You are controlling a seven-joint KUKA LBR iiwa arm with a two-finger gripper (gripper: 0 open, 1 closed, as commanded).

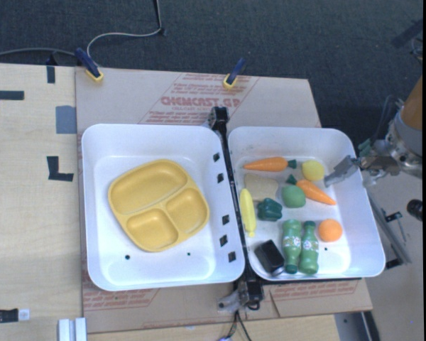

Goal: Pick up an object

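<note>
From my seat, the gripper (343, 169) sits at the right rim of the right bin (355, 212), low and slanted, with nothing visibly in its grasp; whether it is released or clenched I cannot tell at this angle. I judge this to be the approach step: no object is lifted, and every candidate lies in the bin.

Nearest the tool is an orange carrot (316, 192), lying tilted just beside a green round vegetable (294, 197), with a yellow lemon (312, 170) just above them. The next move, as I read it, calls for coming down over one of these (the carrot is the closest) and closing squarely across it without nudging its neighbours.

Further out lie a second carrot (266, 165) near the far wall, a dark green pepper (269, 209), a yellow corn cob (248, 212) along the left wall, two green bottles (299, 246) side by side, an orange ball (330, 230) and a black block (270, 256).

The left bin (99, 190) holds a yellow divided tray (158, 204), its compartments bare.
</note>
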